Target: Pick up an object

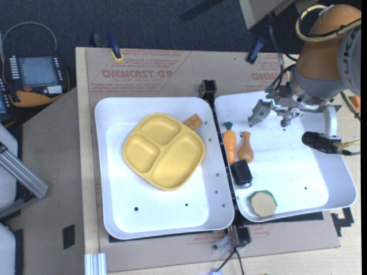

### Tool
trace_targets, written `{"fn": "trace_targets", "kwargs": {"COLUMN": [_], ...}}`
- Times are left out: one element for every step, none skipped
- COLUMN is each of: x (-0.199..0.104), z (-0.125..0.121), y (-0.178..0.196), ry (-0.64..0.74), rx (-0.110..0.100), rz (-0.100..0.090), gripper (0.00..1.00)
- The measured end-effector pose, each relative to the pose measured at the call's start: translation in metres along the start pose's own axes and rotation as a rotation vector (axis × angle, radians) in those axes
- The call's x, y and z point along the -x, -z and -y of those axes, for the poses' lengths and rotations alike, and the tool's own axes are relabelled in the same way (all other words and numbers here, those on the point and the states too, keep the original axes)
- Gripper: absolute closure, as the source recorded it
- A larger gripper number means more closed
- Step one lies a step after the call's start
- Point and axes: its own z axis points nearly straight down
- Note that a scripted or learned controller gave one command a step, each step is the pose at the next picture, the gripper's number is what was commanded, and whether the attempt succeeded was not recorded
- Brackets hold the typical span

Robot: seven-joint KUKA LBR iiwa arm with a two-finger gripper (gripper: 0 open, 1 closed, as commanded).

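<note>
While poised at upper right over the right bin (321,179), gripper (275,112) splayed wide and empty, approach stage judged; descent onto carrot (229,146) needed.

A dark carpet (172,16) is seen behind the brown bench board (172,67). A handheld control unit (35,76) is placed at left, near a metal rail (20,171).

Both bins white: left bin (114,211), right bin (321,182). Divided plate (164,150) pale yellow. Carrot (229,145) orange, green tip. Small pear-shaped piece (245,148) tan-orange. Block (241,172) black. Round disc (263,204) beige, green rim. Small cube (192,121) brown. Table (92,153) light brown cardboard, red lettering.
</note>
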Motion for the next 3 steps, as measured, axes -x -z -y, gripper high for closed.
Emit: {"fn": "trace_targets", "kwargs": {"x": [0.000,-0.003,-0.001], "z": [-0.003,-0.003,-0.005], "y": [0.008,-0.056,-0.103], "ry": [0.003,0.002,0.001], "rx": [0.015,0.007,0.020], "rz": [0.001,0.001,0.004], "gripper": [0.00,0.00,0.00]}}
